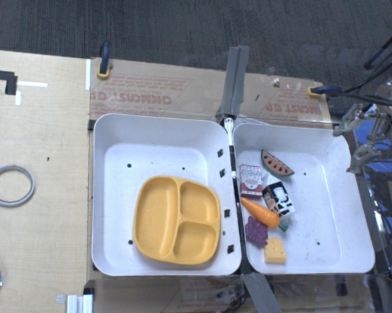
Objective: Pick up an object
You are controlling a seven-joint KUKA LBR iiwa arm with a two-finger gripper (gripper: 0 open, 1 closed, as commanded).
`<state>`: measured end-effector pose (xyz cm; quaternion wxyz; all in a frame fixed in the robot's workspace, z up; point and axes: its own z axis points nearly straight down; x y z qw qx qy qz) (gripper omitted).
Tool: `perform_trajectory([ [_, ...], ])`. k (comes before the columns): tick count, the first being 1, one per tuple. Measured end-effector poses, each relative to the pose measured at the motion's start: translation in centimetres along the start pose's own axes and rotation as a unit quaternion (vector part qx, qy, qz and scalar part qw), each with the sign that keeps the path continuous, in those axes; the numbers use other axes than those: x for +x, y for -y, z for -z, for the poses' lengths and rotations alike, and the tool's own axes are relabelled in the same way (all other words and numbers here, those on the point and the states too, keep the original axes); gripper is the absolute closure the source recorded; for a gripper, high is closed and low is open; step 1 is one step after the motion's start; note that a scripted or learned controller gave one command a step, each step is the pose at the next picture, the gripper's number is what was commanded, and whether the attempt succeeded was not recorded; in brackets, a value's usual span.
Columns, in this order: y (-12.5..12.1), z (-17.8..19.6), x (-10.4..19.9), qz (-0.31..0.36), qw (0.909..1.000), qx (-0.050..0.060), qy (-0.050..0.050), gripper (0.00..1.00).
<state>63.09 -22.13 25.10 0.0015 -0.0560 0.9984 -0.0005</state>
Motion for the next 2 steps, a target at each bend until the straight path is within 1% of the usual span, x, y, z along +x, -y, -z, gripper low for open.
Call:
perform_trajectory([
  [1,-2.7,-15.9,0.5,-0.043,0.9991,0.0,0.0,0.0],
  [2,-8.9,-12.4,-3.9,-0.203,0.9792,0.0,0.0,0.0],
])
